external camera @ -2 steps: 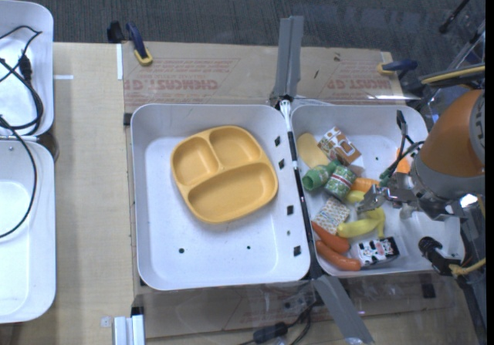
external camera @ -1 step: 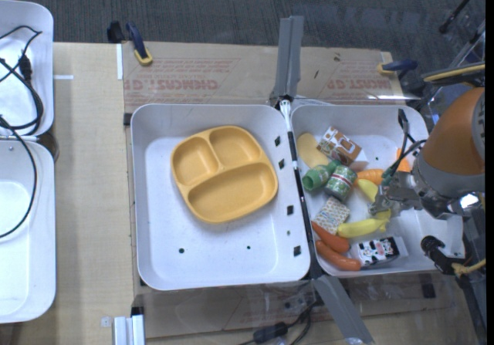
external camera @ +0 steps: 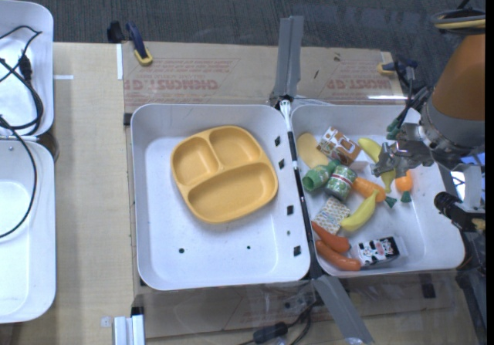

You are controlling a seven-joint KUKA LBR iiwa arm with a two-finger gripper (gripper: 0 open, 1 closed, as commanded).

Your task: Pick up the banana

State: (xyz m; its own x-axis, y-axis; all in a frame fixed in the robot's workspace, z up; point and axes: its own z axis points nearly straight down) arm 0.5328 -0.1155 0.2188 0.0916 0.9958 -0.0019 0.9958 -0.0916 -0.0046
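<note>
Camera view: two shallow white bins sit side by side on the bench, the left bin (external camera: 154,258) bearing a yellow divided plate (external camera: 224,174) that lies flat near its middle, apart from all four walls. The right bin (external camera: 432,247) holds the clutter. The banana (external camera: 363,212) lies in the middle of that bin, slanting from lower left to upper right, with its lower end just beside a patterned packet (external camera: 330,214) and its upper end near a small orange piece (external camera: 369,189). A second yellow curved item (external camera: 370,150) lies further back, near a brown-and-white carton (external camera: 340,146); it may be another banana-like toy, so the target should be confirmed before any descent. Two green cans (external camera: 328,178) rest left of the banana, two red-orange sausages (external camera: 333,247) lie in front of it, and a black-and-white carton (external camera: 378,251) sits at the front right. The gripper (external camera: 391,160) hangs over the bin's right-hand part, above and to the right of the banana, not touching it; its spread cannot be told from this angle, and nothing is seen held. In my judgement the arm is placed for an approach, and the crowding around the banana leaves little room for a clean grip.
</note>
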